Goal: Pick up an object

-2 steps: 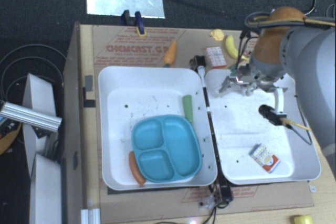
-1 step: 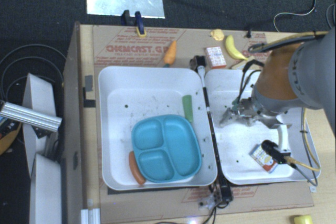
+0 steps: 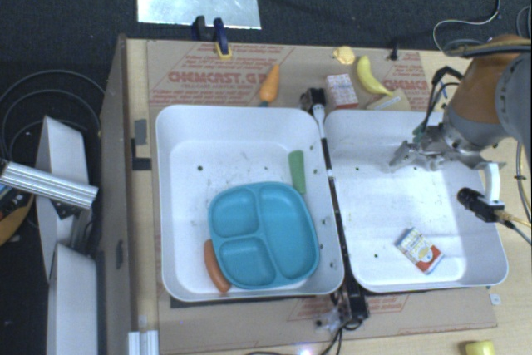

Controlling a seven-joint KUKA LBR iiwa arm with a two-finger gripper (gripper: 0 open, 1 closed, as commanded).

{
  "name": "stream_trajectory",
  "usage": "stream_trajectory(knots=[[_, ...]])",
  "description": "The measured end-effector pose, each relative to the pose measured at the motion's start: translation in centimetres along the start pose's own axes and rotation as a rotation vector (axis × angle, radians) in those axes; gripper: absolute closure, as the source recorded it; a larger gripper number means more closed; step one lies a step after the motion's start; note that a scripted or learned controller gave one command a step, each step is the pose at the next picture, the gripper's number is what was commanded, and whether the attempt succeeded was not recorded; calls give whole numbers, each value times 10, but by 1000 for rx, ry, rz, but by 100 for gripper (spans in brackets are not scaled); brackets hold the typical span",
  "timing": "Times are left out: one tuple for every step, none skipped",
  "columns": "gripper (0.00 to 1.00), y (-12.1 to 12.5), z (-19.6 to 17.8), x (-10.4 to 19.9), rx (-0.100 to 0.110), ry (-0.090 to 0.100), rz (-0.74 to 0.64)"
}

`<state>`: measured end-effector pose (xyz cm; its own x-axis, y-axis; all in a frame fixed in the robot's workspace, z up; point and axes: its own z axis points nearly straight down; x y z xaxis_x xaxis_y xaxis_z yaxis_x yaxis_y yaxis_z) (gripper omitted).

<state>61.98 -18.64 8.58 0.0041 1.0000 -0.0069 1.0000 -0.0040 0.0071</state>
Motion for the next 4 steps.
stream_trajectory(knots=[[0,-69,-23,14,8,7,-3],[0,-25,2,55,4,9,-13],[0,43,0,58,-2,6,-11],[0,-38,1,99,12,10,-7]])
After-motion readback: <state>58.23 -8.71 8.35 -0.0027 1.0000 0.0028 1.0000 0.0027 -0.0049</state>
